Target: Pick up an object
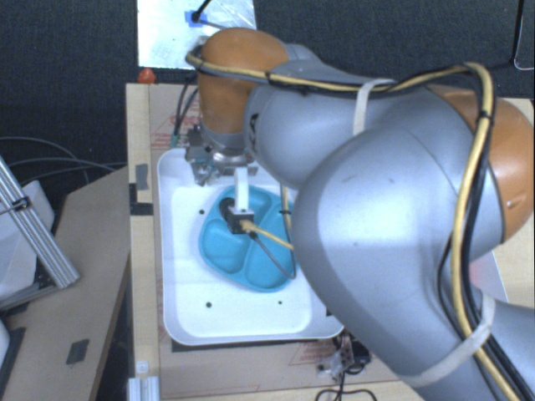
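Observation:
A blue, lobed plastic object [230,256] lies in the middle of the left white bin [185,312]. My gripper [205,172] hangs below the orange wrist band, over the bin's far left corner. It sits just above and behind the blue object's far edge. The wrist hides its tips, and I see nothing held in it. The arm's grey body covers the blue object's right side.
The big grey arm links [393,224] span the right half of the view and hide the right bin. A shiny sheet [196,19] lies beyond the bench, and a small orange ball [147,76] sits at its far left corner. An aluminium frame [33,232] stands at left.

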{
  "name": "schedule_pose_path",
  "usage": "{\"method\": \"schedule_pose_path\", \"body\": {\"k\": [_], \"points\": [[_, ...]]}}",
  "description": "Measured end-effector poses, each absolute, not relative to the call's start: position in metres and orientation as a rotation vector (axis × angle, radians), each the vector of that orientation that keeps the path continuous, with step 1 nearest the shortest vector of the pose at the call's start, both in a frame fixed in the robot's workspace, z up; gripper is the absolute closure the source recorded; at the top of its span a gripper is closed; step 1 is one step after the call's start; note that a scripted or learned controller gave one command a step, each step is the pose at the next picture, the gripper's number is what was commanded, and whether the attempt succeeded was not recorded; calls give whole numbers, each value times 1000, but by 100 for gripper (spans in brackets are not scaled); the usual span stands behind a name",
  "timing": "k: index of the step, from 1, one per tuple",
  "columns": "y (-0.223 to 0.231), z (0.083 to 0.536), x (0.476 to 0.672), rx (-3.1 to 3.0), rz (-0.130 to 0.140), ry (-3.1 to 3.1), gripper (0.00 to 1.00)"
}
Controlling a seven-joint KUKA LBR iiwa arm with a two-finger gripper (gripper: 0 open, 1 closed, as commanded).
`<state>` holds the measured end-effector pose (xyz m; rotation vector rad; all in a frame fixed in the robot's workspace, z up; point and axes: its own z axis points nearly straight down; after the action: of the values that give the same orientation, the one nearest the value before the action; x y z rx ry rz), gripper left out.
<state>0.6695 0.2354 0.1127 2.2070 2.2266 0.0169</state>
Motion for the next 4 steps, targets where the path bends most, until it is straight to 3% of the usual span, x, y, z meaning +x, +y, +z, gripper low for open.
{"method": "schedule_pose_path", "body": {"k": [1,2,3,4], "points": [[235,319,640,2209,25,2225,100],[207,523,666,2206,29,2220,100],[159,463,598,2227,-8,2222,100],[130,539,625,2218,13,2216,100]]}}
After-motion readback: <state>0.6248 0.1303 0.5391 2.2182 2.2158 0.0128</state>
